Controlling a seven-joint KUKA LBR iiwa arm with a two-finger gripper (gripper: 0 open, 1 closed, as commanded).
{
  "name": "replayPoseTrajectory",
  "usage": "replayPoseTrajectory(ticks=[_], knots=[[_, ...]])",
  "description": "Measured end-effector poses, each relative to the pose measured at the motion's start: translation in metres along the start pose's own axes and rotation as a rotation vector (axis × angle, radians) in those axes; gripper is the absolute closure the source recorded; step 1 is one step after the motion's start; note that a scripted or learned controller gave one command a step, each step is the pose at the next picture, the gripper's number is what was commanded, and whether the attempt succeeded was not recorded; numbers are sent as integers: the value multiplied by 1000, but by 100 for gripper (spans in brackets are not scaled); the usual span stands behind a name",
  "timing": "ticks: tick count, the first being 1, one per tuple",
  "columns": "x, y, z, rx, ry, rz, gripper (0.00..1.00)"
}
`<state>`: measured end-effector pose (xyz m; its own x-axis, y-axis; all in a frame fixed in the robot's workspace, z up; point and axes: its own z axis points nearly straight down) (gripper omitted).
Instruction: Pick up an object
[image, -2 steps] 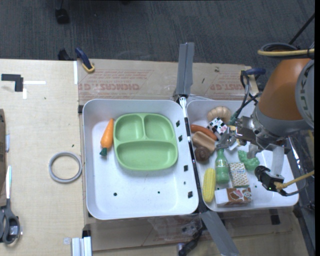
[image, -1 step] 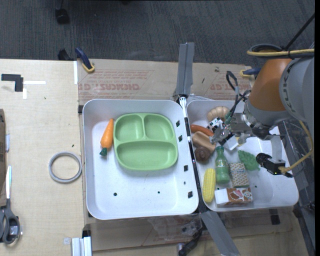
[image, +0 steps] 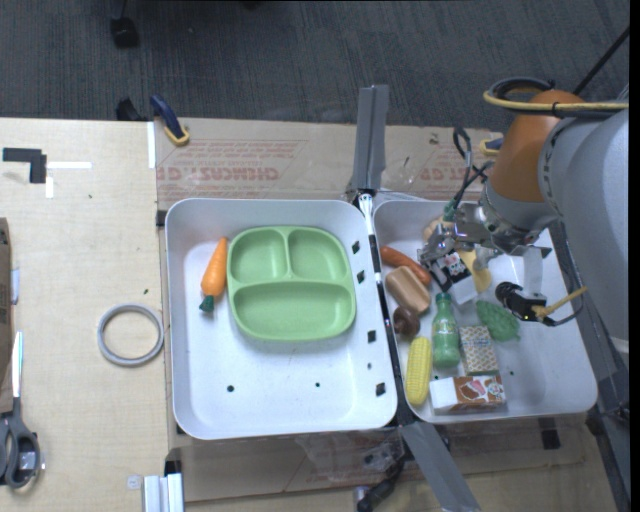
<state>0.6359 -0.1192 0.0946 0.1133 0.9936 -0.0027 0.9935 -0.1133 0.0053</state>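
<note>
Two white bins sit side by side on the bench, and from where I stand the action is all in the right bin (image: 560, 400), where the arm (image: 560, 150) has its wrist down among the clutter. That bin is crowded: a hot dog (image: 408, 285), a corn cob (image: 418, 369), a green bottle (image: 445, 330), a small printed box (image: 470, 392) and a leafy green piece (image: 498, 322) lie close together, several touching. The left bin (image: 200, 380) holds a green divided plate (image: 292, 282) with a toy carrot (image: 213, 270) just beside its left edge. I would judge the arm to be at the reaching or closing stage of a pick, low over the upper part of the right bin near the hot dog's end. The gripper (image: 452, 256) is a dark tangle against small items there, and I cannot tell its state or whether anything is caught in it. The next move calls for a clean lift straight up, if a grip has been made, without dragging the neighbours along.
</note>
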Motion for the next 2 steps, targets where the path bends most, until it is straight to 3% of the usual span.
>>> replayPoseTrajectory(ticks=[1, 2], knots=[[1, 1, -10, -2, -1, -4, 100], [58, -45, -136, 6, 1, -165, 100]])
